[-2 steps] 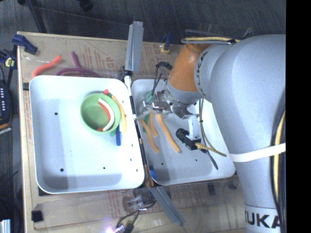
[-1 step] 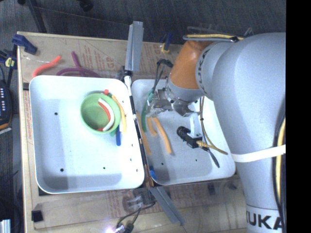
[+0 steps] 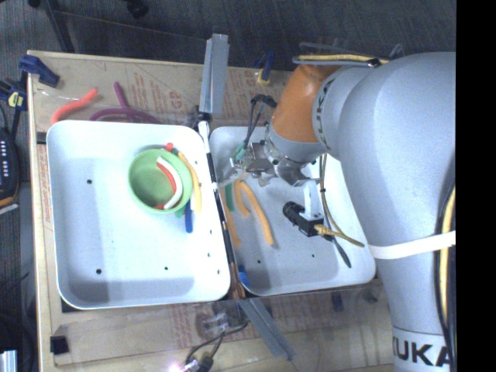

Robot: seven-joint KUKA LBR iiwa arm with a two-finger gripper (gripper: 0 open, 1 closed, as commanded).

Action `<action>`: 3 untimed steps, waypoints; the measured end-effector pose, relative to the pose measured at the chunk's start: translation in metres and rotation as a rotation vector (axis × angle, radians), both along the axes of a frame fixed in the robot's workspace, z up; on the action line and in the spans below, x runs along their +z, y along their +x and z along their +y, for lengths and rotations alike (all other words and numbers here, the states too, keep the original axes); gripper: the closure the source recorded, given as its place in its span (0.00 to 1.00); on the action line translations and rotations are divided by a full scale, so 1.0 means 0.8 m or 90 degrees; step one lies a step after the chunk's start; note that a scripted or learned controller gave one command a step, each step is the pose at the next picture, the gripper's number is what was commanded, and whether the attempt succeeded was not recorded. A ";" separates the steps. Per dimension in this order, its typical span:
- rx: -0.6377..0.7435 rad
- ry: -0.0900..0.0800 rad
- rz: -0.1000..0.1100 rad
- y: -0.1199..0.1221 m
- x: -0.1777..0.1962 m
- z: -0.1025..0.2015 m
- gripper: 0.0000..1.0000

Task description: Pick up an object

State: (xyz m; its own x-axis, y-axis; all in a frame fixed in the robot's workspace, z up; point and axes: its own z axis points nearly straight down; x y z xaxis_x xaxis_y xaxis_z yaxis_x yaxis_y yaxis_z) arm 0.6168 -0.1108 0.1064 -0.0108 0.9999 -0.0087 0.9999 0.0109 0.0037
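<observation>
My gripper (image 3: 246,166) hangs low over the far left part of the right bin (image 3: 294,273), beneath the orange wrist band. Just under it lie two curved orange pieces (image 3: 252,204), one short and one long, reaching toward the bin's middle. A small green bit (image 3: 239,155) shows at the gripper's left side; I cannot tell whether it is a loose object. Nothing is visibly held. A thin orange strip (image 3: 229,211) runs along the bin's left wall.
The left bin (image 3: 116,270) holds a green bowl (image 3: 151,180) with red, white and yellow pieces on its right rim and a blue stick (image 3: 188,222) beside it. A small blue item (image 3: 242,274) sits in the right bin's near left corner. The arm's body covers the right bin's right side.
</observation>
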 end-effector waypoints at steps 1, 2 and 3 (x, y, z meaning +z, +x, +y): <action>0.005 -0.001 -0.008 -0.045 -0.010 -0.002 0.00; 0.009 0.000 -0.003 -0.046 0.001 0.000 1.00; 0.202 0.005 0.003 -0.018 0.107 0.028 1.00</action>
State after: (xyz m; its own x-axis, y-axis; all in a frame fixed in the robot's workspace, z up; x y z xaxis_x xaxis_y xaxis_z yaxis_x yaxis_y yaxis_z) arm 0.6026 -0.0881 0.1923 -0.3224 0.9466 -0.0006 0.9466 0.3224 -0.0001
